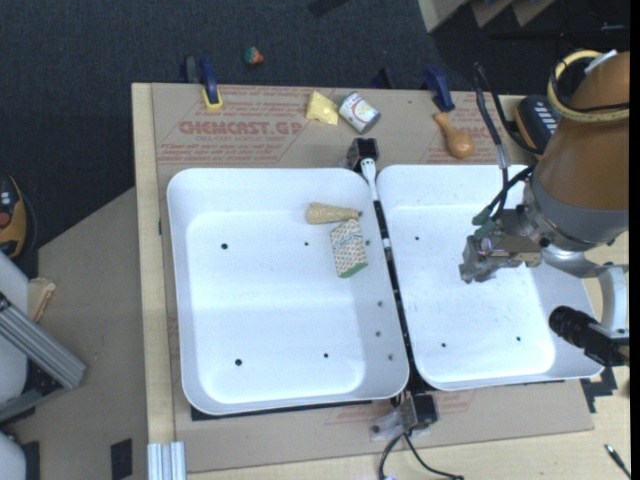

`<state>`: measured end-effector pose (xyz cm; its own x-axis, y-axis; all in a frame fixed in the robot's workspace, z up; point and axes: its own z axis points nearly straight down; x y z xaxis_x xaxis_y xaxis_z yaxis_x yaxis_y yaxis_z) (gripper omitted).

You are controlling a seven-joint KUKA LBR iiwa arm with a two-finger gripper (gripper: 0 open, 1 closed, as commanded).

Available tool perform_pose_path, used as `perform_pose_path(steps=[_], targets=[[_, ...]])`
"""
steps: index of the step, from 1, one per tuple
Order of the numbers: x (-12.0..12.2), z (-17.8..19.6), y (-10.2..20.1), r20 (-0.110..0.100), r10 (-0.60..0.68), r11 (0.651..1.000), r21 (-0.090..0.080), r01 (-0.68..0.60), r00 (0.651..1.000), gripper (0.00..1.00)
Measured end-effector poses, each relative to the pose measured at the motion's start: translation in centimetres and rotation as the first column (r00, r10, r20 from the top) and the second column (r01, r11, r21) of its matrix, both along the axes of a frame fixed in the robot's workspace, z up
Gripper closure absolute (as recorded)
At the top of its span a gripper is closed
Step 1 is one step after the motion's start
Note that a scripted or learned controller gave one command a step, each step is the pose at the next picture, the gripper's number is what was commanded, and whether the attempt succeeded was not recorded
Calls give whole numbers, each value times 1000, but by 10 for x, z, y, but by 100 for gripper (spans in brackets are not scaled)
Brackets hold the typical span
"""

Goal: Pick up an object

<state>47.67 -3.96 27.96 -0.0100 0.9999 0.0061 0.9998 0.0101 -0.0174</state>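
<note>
1. Table (250,128) is sitting in the middle of the view, brown board top with red print, carrying two shallow white bins side by side.
2. Left bin (260,328) is holding two things up near its top right corner, close to the divider between the bins.
3. Right bin (440,308) is lying under the arm; its floor is showing small dark dots and nothing I can make out as an object.
4. Arm (590,148) is reaching in from the right, orange band showing above the wrist, and hanging over the right bin.
5. Hand (485,263) is hovering over the right bin's middle, pointing down. Fingers are too small and dark here: can't tell whether they are spread or pressed together, and nothing is visibly sitting between them.
6. Green-patterned packet (348,246) is lying flat in the left bin, just left of the divider.
7. Tan cone-shaped piece (332,213) is lying on its side just above the packet, touching or nearly touching it.
8. Outside the bins, on the table's far strip: a yellow wedge (322,109), a small white box (359,112) just beside it, and a wooden pear-shaped piece (455,136) further right.
9. Blue clamps (209,80) are gripping the table's far edge.
</note>
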Motion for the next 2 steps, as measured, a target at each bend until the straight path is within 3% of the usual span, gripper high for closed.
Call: perform_pose_path(steps=[1,2], targets=[[4,146,40,35,-3,1000,-4,3,999,100],[32,20,71,5,-7,1000,-6,7,1000,100]])
